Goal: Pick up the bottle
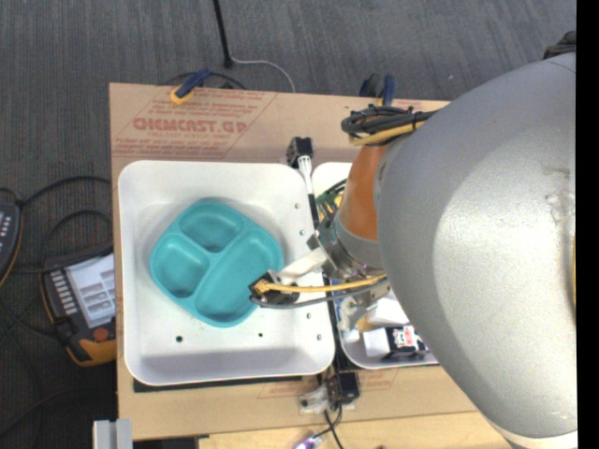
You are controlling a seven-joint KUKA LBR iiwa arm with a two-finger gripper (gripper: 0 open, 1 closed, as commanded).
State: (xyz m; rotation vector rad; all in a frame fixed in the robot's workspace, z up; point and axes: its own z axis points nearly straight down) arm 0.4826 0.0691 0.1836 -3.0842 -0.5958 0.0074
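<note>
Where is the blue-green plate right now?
The teal divided plate lies in the middle of the left white bin, on the camera view's left side; the grey arm hangs over the right bin beside it.

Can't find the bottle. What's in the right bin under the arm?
A white, black and red item shows in the right bin, near edge. The arm covers the rest; can't tell what lies there.
</note>
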